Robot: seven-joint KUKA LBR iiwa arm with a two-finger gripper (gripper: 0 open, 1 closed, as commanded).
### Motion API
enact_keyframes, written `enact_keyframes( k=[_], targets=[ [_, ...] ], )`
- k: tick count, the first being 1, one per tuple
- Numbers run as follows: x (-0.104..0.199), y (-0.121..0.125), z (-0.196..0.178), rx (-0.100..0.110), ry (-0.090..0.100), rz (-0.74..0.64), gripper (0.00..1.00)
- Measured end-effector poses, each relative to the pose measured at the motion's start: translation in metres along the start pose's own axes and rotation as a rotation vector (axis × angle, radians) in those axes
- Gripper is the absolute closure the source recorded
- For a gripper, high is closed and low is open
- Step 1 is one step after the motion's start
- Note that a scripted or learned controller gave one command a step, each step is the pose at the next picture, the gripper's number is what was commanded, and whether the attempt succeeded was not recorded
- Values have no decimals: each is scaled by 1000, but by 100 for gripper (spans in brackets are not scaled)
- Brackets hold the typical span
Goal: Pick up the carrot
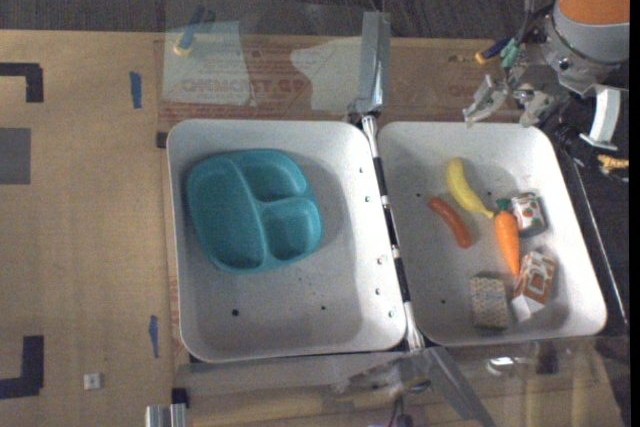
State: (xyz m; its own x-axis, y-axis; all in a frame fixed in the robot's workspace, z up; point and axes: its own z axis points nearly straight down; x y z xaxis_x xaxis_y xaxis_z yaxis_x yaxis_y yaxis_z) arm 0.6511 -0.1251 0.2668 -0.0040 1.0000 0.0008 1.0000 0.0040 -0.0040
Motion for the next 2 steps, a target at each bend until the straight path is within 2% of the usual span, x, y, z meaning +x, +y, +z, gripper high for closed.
enact_keyframes(
  k=[1, 2],
  targets=[
    [-68, -83, 73, -2, -1, -80, 0],
    [-57, -63, 40, -7, -4, -403, 0]
  ],
)
